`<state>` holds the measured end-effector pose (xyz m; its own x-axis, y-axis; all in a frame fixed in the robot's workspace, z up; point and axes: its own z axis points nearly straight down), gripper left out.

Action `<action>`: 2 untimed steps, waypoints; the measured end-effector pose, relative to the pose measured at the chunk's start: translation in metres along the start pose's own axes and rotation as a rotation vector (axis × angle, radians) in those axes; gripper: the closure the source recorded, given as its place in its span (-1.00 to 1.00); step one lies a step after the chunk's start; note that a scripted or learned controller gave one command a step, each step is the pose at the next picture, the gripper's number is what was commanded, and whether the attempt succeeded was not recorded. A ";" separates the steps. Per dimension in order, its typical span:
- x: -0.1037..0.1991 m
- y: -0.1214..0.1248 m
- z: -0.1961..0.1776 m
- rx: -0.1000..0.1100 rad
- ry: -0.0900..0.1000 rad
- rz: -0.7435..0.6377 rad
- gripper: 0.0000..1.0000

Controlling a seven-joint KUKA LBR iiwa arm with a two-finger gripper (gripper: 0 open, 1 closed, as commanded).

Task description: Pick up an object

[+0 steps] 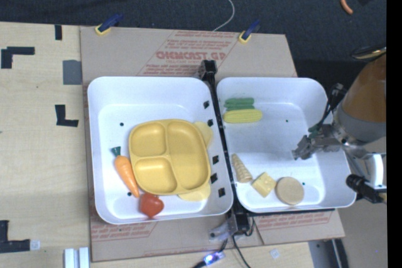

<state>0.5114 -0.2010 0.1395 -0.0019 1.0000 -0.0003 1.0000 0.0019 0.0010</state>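
The right bin [276, 88] holds a green-and-yellow corn cob [241, 110] at its far left, a ridged tan cone [242, 169], a pale yellow cheese wedge [264, 184] and a round tan biscuit [289, 190] along its near side. My gripper [304, 149] hangs low over the right part of this bin, right of the cone and above the biscuit, touching none of them. Nothing shows between its dark fingers.
The left bin [103, 103] carries a yellow divided plate [168, 155], an orange carrot [127, 174] and a red tomato-like piece [150, 204]. A black divider [217, 135] separates the bins. The arm's orange band [370, 94] fills the right side.
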 end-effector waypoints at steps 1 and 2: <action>-0.010 0.001 -0.051 -0.002 -0.002 0.001 1.00; -0.010 0.002 -0.087 -0.002 -0.001 0.000 1.00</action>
<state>0.5136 -0.2111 0.2265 -0.0017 1.0000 -0.0013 1.0000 0.0017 0.0026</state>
